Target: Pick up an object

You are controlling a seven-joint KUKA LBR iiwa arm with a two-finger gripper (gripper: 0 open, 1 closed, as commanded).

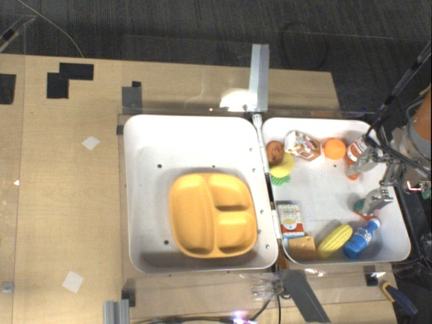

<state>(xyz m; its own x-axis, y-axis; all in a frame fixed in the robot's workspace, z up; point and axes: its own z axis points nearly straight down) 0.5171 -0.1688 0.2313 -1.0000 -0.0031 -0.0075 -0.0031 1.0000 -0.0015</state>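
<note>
Yellow corn (335,238) beside blue bottle (360,240), right bin (398,252); end effector (372,181) fingers spread, empty

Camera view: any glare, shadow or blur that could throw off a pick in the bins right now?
In the camera view, a bright glare patch sits just behind the left bin; the yellow tray casts a soft shadow to its lower left; small items in the right bin look soft and low in detail; the gripper at its right edge is slightly blurred.

light: bright, even overhead | glare: left bin (145,147) rim | shadows: soft | focus: sharp
</note>
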